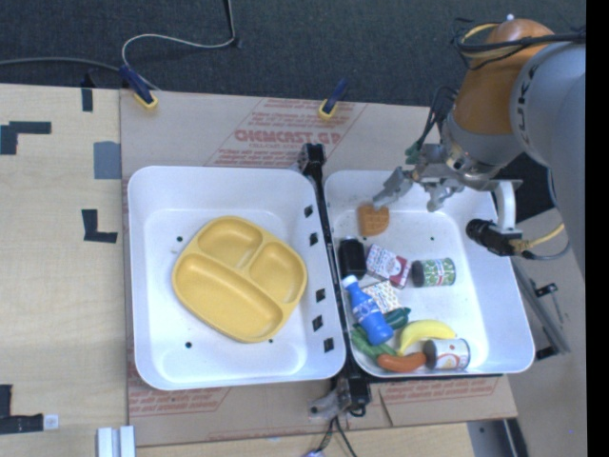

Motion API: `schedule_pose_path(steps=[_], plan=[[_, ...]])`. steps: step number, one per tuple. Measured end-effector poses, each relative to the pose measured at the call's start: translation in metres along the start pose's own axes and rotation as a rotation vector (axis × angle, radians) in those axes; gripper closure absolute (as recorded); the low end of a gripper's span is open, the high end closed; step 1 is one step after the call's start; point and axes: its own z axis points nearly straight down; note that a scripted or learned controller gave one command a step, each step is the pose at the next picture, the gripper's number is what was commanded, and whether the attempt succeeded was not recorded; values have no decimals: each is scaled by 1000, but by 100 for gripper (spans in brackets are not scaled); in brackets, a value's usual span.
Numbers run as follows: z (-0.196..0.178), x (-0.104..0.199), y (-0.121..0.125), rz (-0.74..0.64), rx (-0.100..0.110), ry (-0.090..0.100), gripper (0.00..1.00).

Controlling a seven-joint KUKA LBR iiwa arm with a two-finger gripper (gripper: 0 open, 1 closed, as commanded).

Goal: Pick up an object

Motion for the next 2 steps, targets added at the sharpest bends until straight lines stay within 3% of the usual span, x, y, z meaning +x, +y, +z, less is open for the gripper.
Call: schedule_pose_path(steps=[1, 2], plan=[[105, 13, -14, 0, -1, 0, 0], [96, 13, -14, -1, -2, -2, 100]])
